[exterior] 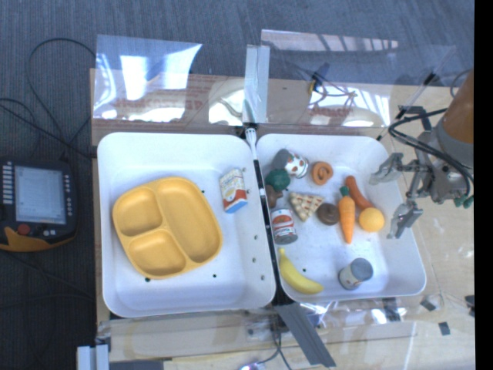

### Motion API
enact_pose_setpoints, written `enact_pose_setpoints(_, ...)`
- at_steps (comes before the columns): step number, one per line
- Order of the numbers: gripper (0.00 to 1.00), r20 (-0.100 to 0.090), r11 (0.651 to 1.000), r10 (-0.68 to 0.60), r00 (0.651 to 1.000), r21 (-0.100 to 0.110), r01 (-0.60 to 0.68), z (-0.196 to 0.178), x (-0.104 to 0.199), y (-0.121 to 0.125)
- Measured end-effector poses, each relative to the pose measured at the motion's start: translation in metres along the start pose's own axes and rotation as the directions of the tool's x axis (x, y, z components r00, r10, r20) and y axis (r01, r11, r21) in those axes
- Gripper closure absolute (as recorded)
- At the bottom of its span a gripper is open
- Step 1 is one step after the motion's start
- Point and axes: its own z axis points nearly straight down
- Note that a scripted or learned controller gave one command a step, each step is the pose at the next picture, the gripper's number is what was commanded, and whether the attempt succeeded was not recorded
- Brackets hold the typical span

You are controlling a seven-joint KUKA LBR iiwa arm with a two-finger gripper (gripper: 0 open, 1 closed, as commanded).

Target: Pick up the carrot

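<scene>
The carrot (pixel 347 217) lies free in the right bin (pixel 400 272), long axis roughly up and down the view, an orange ball (pixel 371 220) just beside it, while the pincer (pixel 396 195), seemingly spread and grasping nothing, hovers just right of it at the bin's edge

Both white bins (pixel 185 299) look like smooth, slightly glossy plastic. The yellow divided tray (pixel 166 226) is smooth plastic with a soft sheen. The carrot (pixel 347 216) has a matt orange surface, the banana (pixel 296 276) a glossier yellow one. The small can (pixel 354 273) shows a dull metal top. Clear shiny sheeting (pixel 146 79) stands behind the bins. The floor (pixel 231 6) is rough, matt dark carpet.
</scene>
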Motion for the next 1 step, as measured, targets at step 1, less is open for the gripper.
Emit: enact_pose_setpoints(1,0.00,0.010,0.996,-0.091,0.996,0.000,0.091,0.1195,-0.0329,-0.0102)
